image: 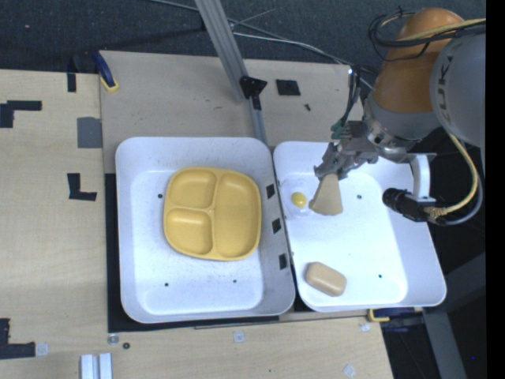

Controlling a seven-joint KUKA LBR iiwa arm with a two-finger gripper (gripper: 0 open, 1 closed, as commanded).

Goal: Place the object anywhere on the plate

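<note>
The yellow three-compartment plate (213, 212) lies in the left bin (138, 283), nothing on it. In the right bin (394, 243), my gripper (327, 174) reaches down from the arm's wrist near the bin's upper left. A tan wedge-shaped piece (327, 199) sits directly beneath it, its narrow top pinched between the fingers. The wedge is just right of the divider between the bins, and its broad end is close to the bin floor. Whether it touches the floor I cannot tell.
A small yellow round object (298, 200) lies on the right bin floor just left of the wedge. A tan oval piece (325, 279) rests near that bin's front edge. A slanted metal post (229, 46) stands behind the bins. A black cable fitting (406, 204) hangs off the arm.
</note>
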